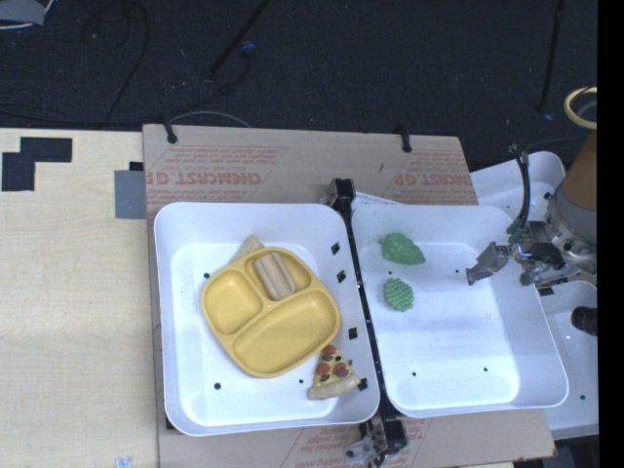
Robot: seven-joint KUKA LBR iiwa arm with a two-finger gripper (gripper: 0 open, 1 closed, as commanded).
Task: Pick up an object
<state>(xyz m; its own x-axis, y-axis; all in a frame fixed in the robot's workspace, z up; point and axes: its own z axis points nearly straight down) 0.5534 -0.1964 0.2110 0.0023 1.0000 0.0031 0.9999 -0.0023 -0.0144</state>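
My gripper [517, 269] hangs over the right edge of the right bin [458, 378], open, with nothing between its fingers. One grey finger [484, 264] reaches left over the bin floor. Two green leafy toys lie in this bin's far left part: a larger one [401, 249] and a smaller round one [398, 293] just in front of it, both well left of the gripper. In the left bin [185, 359], a yellow divided plate [273, 315] holds a tan bun-like piece [275, 274] in one back compartment. A toy pizza slice [333, 373] lies at the plate's front right.
A black divider [356, 300] runs between the two bins. Brown cardboard [292, 169] lies under and behind them. The arm's orange band [583, 169] shows at the right edge, above white bench parts [575, 378].
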